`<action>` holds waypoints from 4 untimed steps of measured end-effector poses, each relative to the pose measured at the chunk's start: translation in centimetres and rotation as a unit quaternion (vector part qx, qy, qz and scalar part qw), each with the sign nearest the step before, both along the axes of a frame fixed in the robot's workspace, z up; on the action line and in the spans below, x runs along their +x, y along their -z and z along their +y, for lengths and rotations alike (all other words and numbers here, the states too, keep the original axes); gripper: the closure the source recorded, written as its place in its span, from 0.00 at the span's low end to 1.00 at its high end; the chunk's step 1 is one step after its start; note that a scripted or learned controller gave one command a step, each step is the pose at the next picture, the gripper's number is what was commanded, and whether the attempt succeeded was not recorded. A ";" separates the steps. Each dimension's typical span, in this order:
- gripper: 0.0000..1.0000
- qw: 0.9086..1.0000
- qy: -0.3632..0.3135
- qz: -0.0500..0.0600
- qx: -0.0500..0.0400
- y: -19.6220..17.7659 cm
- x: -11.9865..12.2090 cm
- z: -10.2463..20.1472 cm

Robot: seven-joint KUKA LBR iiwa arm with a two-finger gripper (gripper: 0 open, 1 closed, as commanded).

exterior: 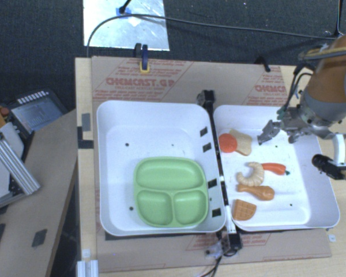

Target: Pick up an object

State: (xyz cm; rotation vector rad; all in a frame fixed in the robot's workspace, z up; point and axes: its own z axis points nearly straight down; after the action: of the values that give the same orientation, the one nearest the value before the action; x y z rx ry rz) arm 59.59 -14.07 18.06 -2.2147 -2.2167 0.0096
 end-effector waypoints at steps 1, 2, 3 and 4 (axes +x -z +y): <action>0.00 1.000 -0.001 -0.006 -0.001 -0.6 0.3 0.0; 0.00 1.000 -0.001 -0.004 0.000 5.6 0.6 0.3; 0.00 1.000 0.000 -0.007 -0.001 9.4 0.8 0.3; 1.00 1.000 -0.001 -0.011 -0.001 8.0 1.1 0.4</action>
State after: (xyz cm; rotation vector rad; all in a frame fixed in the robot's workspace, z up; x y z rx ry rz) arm 60.68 -13.71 10.04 -2.2247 -2.2297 -0.0136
